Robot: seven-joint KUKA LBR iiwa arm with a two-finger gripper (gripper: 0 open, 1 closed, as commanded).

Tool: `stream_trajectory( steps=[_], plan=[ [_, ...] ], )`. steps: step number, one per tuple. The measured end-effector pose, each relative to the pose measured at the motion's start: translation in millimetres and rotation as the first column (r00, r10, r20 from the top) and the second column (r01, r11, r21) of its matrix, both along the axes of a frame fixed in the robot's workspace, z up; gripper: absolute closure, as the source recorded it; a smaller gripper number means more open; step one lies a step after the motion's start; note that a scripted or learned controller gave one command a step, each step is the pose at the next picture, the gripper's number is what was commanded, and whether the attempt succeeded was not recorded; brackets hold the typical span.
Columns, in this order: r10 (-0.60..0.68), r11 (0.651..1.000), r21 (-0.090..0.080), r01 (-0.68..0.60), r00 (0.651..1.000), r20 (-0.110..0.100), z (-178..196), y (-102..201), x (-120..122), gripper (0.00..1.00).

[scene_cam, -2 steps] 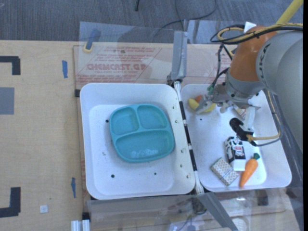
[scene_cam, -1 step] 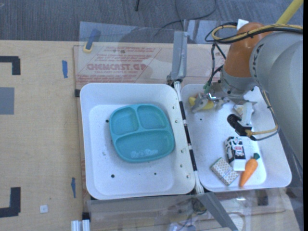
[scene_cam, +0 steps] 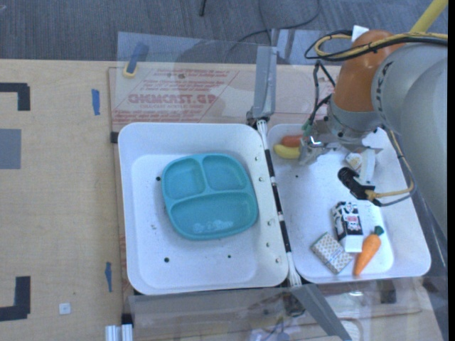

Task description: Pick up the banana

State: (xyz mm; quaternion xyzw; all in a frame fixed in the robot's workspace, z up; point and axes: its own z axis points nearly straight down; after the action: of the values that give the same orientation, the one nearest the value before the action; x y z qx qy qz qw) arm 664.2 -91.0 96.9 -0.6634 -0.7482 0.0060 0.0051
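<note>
Camera view: two shallow white bins sit side by side on a wooden tabletop (scene_cam: pixel 57 190)

Left bin (scene_cam: pixel 142 261): holds a teal divided plate (scene_cam: pixel 210 196) with three compartments, lying flat, roughly centred on the bin floor

Right bin (scene_cam: pixel 313 204): the banana (scene_cam: pixel 286 150) lies in the far left corner, close to the wall next to the gap between the bins. It is yellow, lies crosswise and rests on the bin floor. A small red-orange item (scene_cam: pixel 291 140) sits right against its far side; can't tell what it is

The grey arm (scene_cam: pixel 405 98) comes in from the right, with its orange band (scene_cam: pixel 355 69) over the far part of the right bin. The tool (scene_cam: pixel 311 146) is low in the bin, just beside the banana's right end. Can't tell if it touches the banana. Can't tell if the tool is apart or together either: too small and half hidden under the wrist

Near right part of the right bin: a small black-and-white carton (scene_cam: pixel 348 220). A carrot (scene_cam: pixel 365 254) lies just beside it on the near side, orange, green top pointing to the far side. A small patterned box (scene_cam: pixel 331 252) lies tilted just left of the carrot. All three are close together and well apart from the banana

Behind the bins: a clear sheet with red lettering (scene_cam: pixel 178 94) lies flat on the tabletop, and a grey post (scene_cam: pixel 264 84) stands at the far end of the gap between the bins

Left of the bins: a strip of blue tape (scene_cam: pixel 95 101) and black tape marks (scene_cam: pixel 18 96) on the tabletop
</note>
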Motion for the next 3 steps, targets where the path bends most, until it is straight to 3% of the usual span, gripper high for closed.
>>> stream_trajectory(
  steps=[1,2,3],
  plan=[
    [0.001,1.000,0.000,-0.001,1.000,0.004,1,0,1,0.00],
    [0.001,1.000,0.000,-0.001,1.000,0.004,1,0,1,0.00],
    [-0.121,0.993,0.005,0.121,0.993,-0.005,-10,-3,-1,0.00]
  ],
)
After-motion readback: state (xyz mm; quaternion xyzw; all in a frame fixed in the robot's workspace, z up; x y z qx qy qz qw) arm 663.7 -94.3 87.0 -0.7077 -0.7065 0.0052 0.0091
